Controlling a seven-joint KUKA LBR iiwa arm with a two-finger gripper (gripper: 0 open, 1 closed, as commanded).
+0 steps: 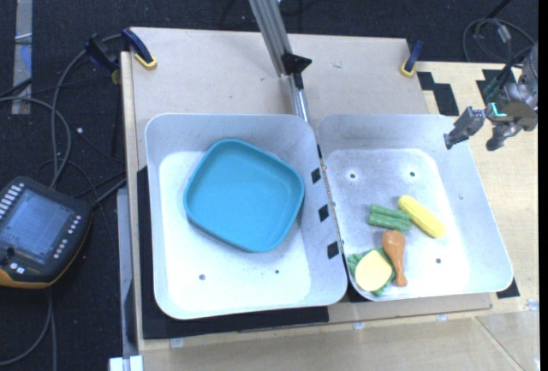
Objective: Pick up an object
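While past the right bin's rim, end effector spread, unladen.

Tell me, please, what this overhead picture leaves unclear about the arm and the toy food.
- Arm: cut off by the camera view's right edge; just the gripper end shows.
- Round yellow-green piece: too small to identify.
- Orange drumstick: whether it overlaps that piece or just touches it is unclear.

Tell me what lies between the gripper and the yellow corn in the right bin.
Nothing but bare white bin floor and rim. In the camera view the gripper is spread open at the bin's upper right corner, with the corn below it.
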